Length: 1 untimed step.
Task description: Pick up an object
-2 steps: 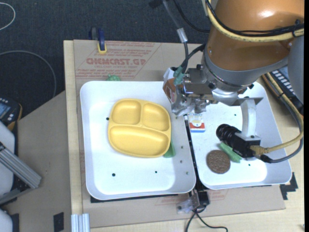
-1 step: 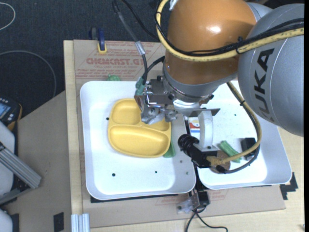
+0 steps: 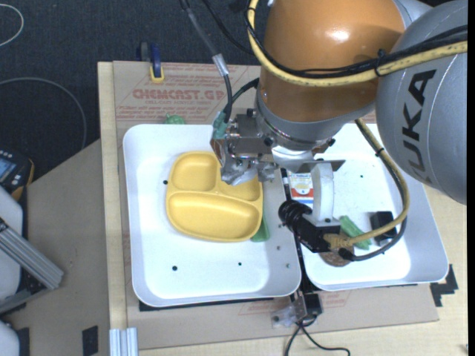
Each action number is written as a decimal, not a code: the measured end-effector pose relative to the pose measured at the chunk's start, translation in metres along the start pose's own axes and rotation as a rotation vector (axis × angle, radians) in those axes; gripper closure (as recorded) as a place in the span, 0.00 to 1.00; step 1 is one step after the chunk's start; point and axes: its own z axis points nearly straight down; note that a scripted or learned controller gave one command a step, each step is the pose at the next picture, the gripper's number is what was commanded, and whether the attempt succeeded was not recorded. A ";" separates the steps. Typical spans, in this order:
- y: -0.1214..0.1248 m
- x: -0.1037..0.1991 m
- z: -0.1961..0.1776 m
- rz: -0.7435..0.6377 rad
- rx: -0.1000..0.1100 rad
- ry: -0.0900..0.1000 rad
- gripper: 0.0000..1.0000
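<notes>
The arm [image 3: 349, 73] reaches in from three o'clock, orange wrist band looming over the seam between bins; the gripper [image 3: 239, 162] hangs down at the yellow divided tray's [image 3: 208, 206] two o'clock rim in the left bin [image 3: 148, 221]; whether it grips anything, I cannot tell; right bin [image 3: 415, 251] holds small clutter.

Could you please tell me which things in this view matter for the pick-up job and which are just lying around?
Part of the job:
- gripper, low over the left bin
- yellow divided dish, lying in that bin beneath the gripper
- green item peeking out at the dish's right edge

Just lying about:
- blue clamp at the board's far edge
- loose cable on the dark floor
</notes>
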 end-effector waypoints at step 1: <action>0.000 0.000 -0.010 0.000 -0.001 0.001 1.00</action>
